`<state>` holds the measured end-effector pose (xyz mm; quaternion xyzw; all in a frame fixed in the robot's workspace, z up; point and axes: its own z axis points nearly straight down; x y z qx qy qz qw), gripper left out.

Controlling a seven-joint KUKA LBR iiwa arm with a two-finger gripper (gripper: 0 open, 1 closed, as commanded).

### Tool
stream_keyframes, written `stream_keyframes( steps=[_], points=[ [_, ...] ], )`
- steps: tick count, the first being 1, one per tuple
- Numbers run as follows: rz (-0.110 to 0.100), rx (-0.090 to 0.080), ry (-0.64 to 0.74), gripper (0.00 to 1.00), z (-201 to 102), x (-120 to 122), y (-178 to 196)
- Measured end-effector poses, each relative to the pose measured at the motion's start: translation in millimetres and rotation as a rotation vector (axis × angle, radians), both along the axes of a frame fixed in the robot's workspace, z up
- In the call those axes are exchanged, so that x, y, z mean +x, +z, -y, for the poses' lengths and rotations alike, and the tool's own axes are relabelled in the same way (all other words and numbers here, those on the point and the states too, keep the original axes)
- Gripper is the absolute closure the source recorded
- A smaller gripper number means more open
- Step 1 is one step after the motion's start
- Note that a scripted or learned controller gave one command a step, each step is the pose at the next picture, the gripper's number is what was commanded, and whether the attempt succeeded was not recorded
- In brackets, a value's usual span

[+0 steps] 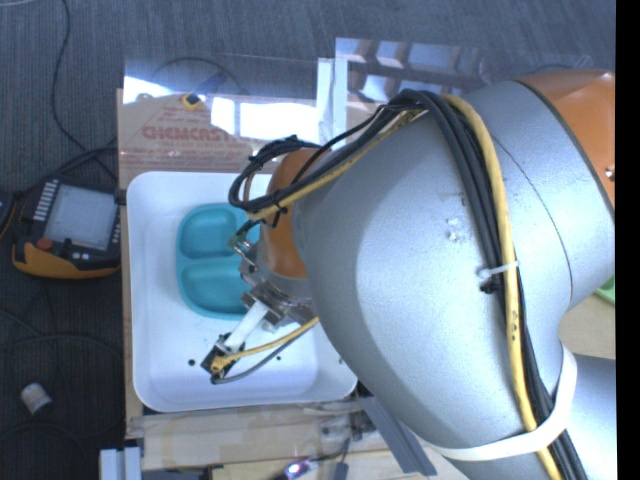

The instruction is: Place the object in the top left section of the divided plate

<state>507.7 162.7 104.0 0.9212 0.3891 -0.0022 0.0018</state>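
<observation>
A teal divided plate (208, 260) lies in the left white bin (160, 368), toward its back. Two of its sections show, one behind the other, and both look bare. The big grey arm (450, 268) covers the plate's right part. My gripper (258, 288) is low at the plate's right edge, mostly tucked under the wrist, so what lies between its tips is hidden.
A cardboard sheet with red lettering (180, 133) lies behind the left bin. A teach pendant (70, 230) rests on the floor to the left. A small dark speck (192, 361) sits on the bin floor near the front. The arm hides the right side of the bench.
</observation>
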Motion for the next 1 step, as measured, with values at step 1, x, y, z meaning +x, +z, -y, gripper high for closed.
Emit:
stream_keyframes(
  steps=[1],
  points=[
    [-0.003,0.0,0.002,0.0,-0.5,-0.7,0.0]
  ],
)
